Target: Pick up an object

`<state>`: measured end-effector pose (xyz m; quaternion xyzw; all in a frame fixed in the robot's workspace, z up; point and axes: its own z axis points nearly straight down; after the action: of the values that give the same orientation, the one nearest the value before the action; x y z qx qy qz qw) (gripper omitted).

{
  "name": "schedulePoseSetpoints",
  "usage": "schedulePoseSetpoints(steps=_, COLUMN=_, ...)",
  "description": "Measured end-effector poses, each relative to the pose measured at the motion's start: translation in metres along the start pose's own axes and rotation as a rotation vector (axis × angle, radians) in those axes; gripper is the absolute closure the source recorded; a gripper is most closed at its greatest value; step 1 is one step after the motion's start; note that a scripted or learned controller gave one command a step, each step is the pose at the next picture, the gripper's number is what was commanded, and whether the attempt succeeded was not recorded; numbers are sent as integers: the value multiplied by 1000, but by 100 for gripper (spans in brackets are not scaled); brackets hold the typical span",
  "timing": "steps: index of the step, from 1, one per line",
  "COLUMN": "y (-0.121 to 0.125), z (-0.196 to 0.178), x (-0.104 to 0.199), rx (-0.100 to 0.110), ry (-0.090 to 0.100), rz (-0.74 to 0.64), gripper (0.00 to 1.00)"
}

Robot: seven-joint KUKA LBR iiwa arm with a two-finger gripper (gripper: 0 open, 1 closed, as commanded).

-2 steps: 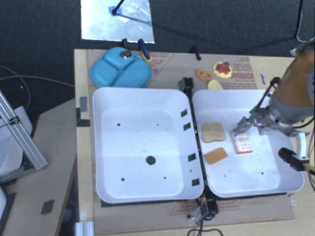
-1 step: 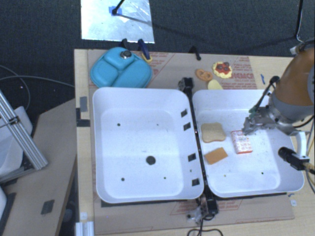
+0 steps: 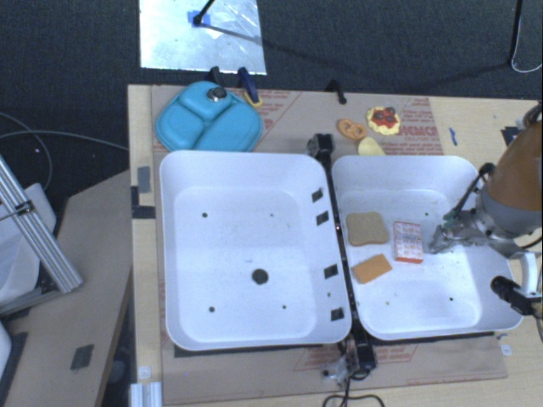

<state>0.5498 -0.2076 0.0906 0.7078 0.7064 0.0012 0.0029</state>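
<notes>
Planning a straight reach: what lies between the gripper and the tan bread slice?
In the camera view, the red-and-white packet lies between the gripper and the bread slice.

Up top, a blue divided tray sits on the cardboard sheet w/ a small metal knob on it, just behind the left bin. Beside its right edge, a blue-and-yellow clip. Further back on the dark carpet, a shiny foil-like square w/ a thin black rod slanting across. Over behind the right bin: a pretzel-shaped toy, a small pizza-like toy and a pale yellow piece, all close together. Far left, an aluminium frame rail leans over the side table.
</notes>
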Motion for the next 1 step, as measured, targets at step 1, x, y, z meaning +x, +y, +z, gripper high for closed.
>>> schedulePoseSetpoints(steps=1, y=2, z=-14, x=1, rx=-4, ry=-3, rz=-3, gripper=100)
